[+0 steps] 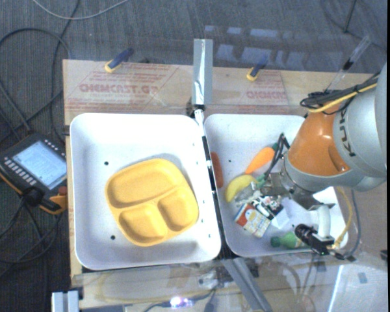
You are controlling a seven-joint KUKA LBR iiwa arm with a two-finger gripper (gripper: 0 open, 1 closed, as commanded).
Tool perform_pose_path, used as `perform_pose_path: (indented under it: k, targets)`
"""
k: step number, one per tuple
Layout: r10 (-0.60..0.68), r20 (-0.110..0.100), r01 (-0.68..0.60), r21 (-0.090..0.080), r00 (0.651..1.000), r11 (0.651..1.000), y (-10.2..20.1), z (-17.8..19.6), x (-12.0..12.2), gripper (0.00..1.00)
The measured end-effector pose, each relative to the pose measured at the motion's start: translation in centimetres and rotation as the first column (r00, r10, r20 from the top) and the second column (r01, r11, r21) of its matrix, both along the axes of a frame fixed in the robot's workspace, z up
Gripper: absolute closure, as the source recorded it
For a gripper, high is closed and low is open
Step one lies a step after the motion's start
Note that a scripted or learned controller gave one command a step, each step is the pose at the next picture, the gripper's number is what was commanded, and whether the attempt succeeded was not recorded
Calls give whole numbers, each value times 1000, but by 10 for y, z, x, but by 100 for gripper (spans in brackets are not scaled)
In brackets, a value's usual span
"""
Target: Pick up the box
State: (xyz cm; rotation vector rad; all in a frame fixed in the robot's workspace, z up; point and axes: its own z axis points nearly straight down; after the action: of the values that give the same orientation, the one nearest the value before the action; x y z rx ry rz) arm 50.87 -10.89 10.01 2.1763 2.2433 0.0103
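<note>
The box (252, 220), a small white carton with red and blue print, lies tilted in the lower middle of the right bin (231, 135). My gripper (268, 197) reaches in from the right under the orange wrist band and sits low right at the box's upper right corner. The wrist hides the contact, so I cannot tell whether it touches the box.
In the right bin, an orange carrot (260, 160) and a yellow banana (239, 187) lie just up-left of the gripper. A green item (285, 241) lies near the front wall and a red-orange stick (216, 168) along the left wall. The left bin (91, 142) holds a yellow divided tray (153, 201).
</note>
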Motion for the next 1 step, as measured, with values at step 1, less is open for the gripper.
perform_pose_path:
  k: [1]
  targets:
    - [-132, 26, 132, 2, 991, 991, 3, -3, -13, 0]
